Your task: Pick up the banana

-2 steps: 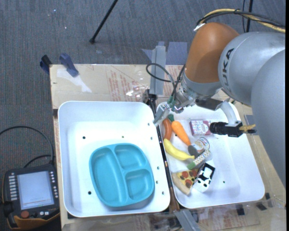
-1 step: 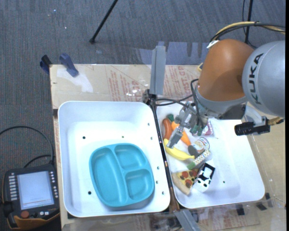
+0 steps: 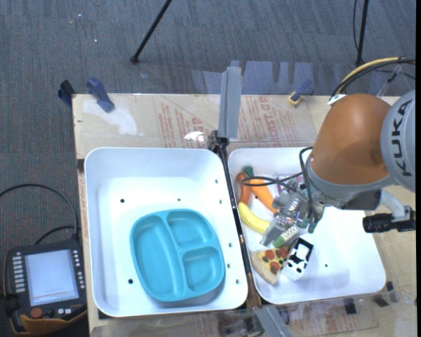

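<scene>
We see the gripper (image 3: 286, 229) hanging low in the right bin (image 3: 351, 269), its grey fingers pointing down and toward the left bin. Just under and beside its tips lie a slice of toy pizza (image 3: 269, 262) and a black-and-white patterned block (image 3: 299, 256), the pizza nearer the wall between the bins, the block on the arm's side. The banana (image 3: 252, 218) lies just to the gripper's left, its near end touching or nearly touching the fingers; we cannot tell which. We cannot tell how far the hand is spread, nor whether anything sits between its fingers.

Beyond the banana, farther from us, an orange carrot (image 3: 261, 191) with a green top lies slantwise, crowding the banana's far side. The orange-banded arm (image 3: 347, 149) looms over the right bin's back half and hides what lies beneath it.

Well to the gripper's left, past the dividing wall, the left bin (image 3: 109, 181) holds a blue divided plate (image 3: 177, 255). Farther left still, off the bench, a teach pendant (image 3: 48, 281) rests on the carpet. Behind the bins a grey post (image 3: 231, 104) stands upright.
</scene>
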Robot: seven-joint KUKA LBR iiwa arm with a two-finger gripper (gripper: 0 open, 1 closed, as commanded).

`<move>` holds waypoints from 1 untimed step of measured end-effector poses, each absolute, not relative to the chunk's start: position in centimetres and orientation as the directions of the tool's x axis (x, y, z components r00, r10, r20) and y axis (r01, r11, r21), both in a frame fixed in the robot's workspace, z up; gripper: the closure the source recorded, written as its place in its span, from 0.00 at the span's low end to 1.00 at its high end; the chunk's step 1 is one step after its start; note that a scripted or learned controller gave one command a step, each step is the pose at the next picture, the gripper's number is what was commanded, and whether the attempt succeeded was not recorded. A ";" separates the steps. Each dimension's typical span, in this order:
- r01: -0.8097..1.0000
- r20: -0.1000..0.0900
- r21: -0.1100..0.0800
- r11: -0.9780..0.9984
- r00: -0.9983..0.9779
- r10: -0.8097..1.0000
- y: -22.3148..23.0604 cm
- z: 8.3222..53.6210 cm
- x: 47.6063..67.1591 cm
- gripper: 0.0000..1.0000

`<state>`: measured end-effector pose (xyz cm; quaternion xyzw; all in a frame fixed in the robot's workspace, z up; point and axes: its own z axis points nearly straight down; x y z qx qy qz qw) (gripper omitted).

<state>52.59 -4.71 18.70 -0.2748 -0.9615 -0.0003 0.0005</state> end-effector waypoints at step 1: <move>0.567 0.002 0.000 0.823 -0.823 0.567 -4.2 18.7 51.0 0.00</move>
